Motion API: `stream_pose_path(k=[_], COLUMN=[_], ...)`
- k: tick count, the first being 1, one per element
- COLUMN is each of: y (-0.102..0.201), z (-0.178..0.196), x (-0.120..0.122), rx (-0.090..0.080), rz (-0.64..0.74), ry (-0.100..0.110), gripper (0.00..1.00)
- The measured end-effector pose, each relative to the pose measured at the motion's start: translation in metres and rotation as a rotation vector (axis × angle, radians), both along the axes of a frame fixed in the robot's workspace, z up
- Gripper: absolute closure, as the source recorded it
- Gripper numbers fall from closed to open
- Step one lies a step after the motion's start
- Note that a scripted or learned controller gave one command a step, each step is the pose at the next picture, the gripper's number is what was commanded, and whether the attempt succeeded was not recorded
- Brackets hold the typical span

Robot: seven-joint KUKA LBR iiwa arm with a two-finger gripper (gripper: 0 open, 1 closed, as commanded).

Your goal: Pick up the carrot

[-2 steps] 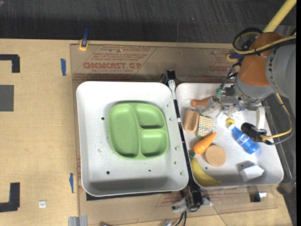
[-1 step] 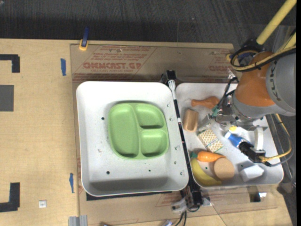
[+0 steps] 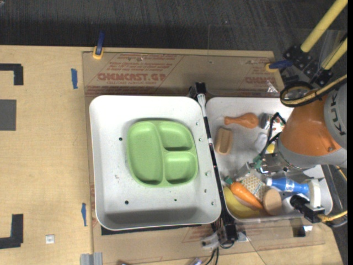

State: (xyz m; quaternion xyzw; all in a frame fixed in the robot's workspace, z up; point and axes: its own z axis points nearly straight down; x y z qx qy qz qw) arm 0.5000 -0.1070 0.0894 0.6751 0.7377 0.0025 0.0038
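Toward five o'clock in the right bin (image 3: 242,110) lies the carrot (image 3: 246,195), on a banana (image 3: 236,204). At its two o'clock hovers the end effector (image 3: 263,165), seemingly empty, opening unclear. Approach step; next, descend onto it.

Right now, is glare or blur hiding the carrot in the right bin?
Camera view: even, soft lighting, no glare on the carrot, which reads sharp and orange near the right bin's front edge. The arm's wrist and cables clutter the bin's right side. The left bin's white floor is bright but not washed out.
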Motion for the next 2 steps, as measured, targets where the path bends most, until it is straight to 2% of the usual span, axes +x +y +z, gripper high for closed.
stream_pose_path(k=[1,2], y=[0.0099,0.0086], z=[-0.0002,-0.0003], x=[-0.0157,-0.0167], rx=[-0.005,-0.005], rz=[0.060,0.110], ry=[-0.006,-0.005], gripper=[0.00,0.00])
